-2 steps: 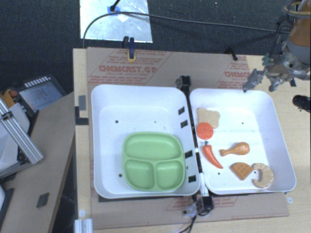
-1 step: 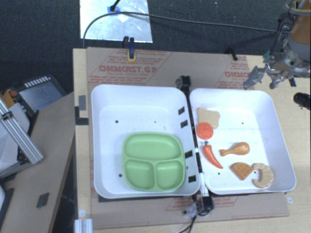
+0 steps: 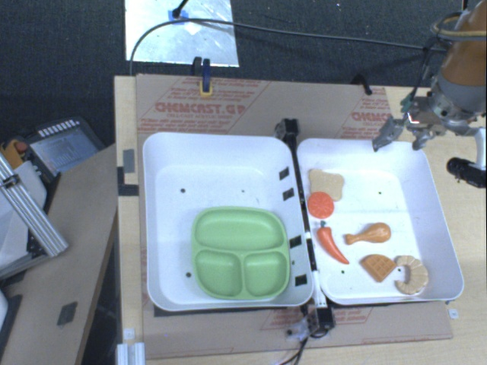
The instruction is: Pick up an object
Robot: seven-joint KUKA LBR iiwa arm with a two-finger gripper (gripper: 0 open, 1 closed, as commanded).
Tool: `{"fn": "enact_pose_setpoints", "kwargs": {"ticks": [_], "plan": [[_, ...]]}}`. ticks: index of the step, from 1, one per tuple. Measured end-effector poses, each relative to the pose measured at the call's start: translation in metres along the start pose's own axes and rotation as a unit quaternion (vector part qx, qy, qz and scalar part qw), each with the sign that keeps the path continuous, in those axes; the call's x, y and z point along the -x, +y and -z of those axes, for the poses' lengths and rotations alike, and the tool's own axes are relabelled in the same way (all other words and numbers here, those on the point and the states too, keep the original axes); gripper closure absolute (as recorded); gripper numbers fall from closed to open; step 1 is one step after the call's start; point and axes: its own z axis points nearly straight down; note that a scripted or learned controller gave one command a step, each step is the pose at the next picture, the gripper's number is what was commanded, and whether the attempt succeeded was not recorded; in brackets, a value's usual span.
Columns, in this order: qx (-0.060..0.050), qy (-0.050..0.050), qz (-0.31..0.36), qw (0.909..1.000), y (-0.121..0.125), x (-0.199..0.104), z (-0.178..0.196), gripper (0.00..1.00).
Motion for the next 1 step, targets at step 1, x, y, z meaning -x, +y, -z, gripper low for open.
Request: {"fn": "enact_pose_setpoints", "kwargs": {"ticks": [1], "plan": [[-0.001, 0.001, 0.0, 1.0, -0.0067, -0.0077, -0.0489, 0.0]]}}
